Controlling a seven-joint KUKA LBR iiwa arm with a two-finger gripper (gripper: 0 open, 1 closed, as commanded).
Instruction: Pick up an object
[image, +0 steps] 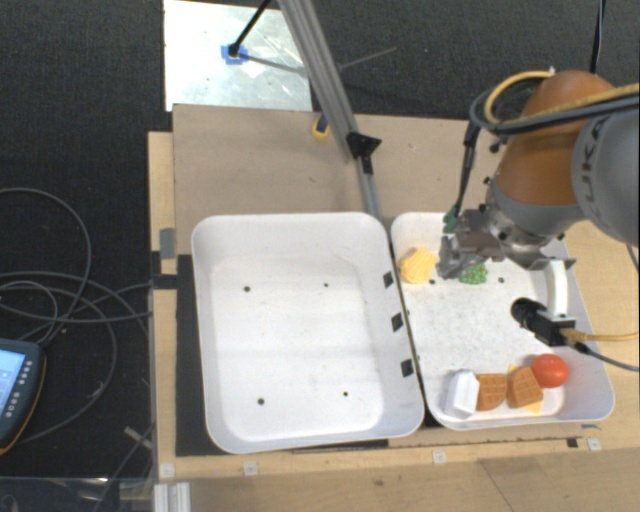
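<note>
My gripper (462, 262) sits over the small green piece (473, 272), right of the yellow piece (418, 265); finger state indeterminate. Likely light, rigid; grasp across its middle.

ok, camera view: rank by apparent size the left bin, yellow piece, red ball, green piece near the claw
1. left bin
2. yellow piece
3. red ball, close to the yellow piece, unsure
4. green piece, partly hidden by the claw, so unsure
</note>
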